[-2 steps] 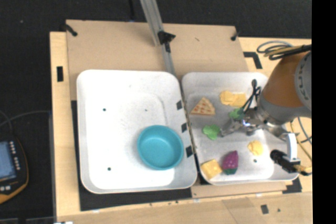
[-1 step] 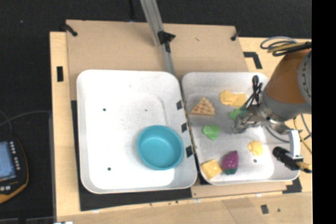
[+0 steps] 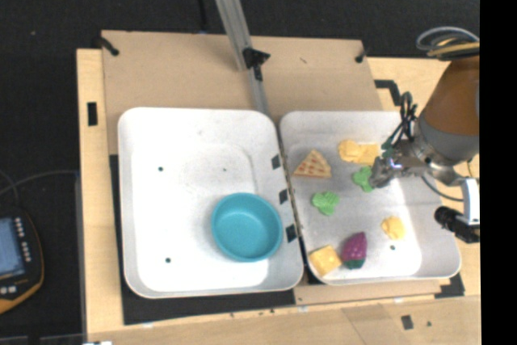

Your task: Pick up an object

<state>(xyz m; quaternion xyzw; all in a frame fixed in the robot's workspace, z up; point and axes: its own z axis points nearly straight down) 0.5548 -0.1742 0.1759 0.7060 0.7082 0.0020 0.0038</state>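
From above the bench, the gripper (image 3: 380, 171) hung low over the right bin (image 3: 432, 262), directly on a small green piece (image 3: 363, 179) beside a yellow toy (image 3: 357, 150); whether its fingers had closed on anything could not be told. Nearby lay a waffle wedge (image 3: 312, 166), a green leaf (image 3: 325, 202), a purple toy (image 3: 354, 249) and a yellow block (image 3: 325, 259). A blue bowl (image 3: 245, 226) sat in the left bin (image 3: 161, 141).
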